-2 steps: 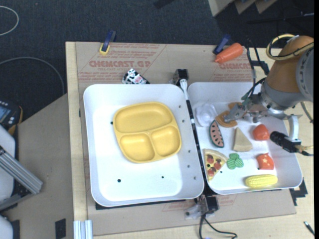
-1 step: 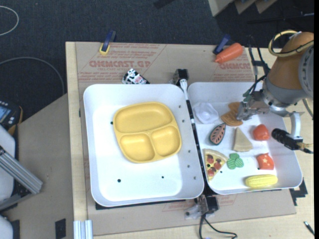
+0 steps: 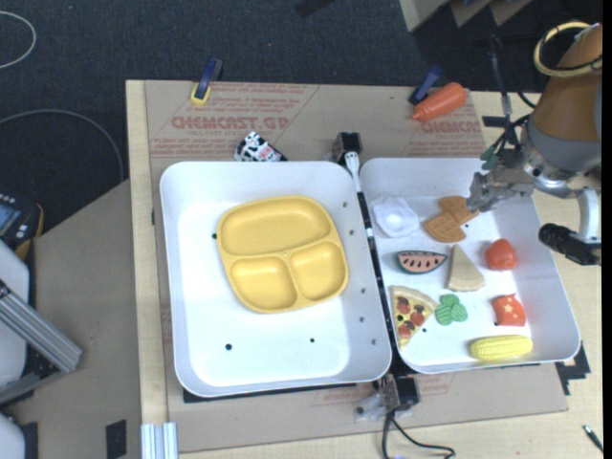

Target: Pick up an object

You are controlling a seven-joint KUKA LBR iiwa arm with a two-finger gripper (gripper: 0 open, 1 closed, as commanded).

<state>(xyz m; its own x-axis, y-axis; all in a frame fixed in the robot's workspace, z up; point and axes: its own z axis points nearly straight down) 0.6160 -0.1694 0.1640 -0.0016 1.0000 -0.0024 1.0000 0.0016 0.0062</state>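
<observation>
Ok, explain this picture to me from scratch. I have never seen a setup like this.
One camera looks down at a slant on a bench with two shallow white bins side by side. The grey and orange machine at the right is a robot arm; its grasping tip, the end effector, hangs over the right bin, right by a toy waffle. Whether it holds anything cannot be told from here.

The left bin holds a yellow divided plate. The right bin holds toy food: a watermelon slice, a pizza slice, a corn cob, a tomato and more. A toy carrot lies outside, on the bench.
</observation>
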